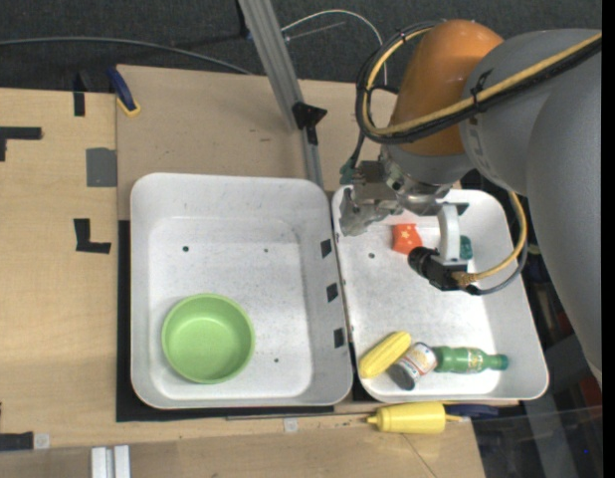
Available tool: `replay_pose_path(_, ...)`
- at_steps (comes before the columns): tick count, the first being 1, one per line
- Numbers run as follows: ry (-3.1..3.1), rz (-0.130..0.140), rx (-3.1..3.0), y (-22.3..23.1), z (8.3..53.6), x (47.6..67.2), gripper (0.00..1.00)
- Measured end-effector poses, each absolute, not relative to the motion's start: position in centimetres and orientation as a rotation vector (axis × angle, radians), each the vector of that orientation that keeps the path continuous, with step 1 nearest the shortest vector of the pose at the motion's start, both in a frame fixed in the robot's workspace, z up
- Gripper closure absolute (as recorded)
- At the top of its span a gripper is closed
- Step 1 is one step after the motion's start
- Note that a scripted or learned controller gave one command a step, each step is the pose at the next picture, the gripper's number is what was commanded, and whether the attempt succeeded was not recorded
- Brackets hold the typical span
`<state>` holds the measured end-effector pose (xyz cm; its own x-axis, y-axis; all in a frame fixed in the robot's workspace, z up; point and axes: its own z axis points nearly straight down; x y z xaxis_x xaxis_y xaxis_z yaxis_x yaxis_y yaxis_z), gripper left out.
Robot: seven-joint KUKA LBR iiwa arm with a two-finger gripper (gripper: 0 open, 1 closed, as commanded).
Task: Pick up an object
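Your right bin (507, 307) holds four things: a green bottle (467, 360) lying with its long axis left-right, cap to the right, a small can (415, 363) touching it, a yellow corn cob (384, 354) lying aslant, and an orange piece (405, 236). One green bowl (207, 339) sits in the left bin (153, 217); one yellow bottle (412, 418) lies on the worktop (49, 317). The arm bends down over the right bin's top-left corner, tool (359, 207) low; you cannot tell its opening.

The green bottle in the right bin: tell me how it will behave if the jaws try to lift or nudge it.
The green bottle lies on its side, so its round body would probably roll if nudged. It looks small, likely light. Its smooth surface may slip in a pinch, and the small can touching its neck end would likely shift too.
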<state>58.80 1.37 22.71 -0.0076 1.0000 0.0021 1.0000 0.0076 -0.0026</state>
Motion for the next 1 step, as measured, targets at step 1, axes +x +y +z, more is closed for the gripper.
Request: replay_pose_path(1, -2.227, 0.0, -2.212, 5.91, 23.17, 58.89, 1.0)
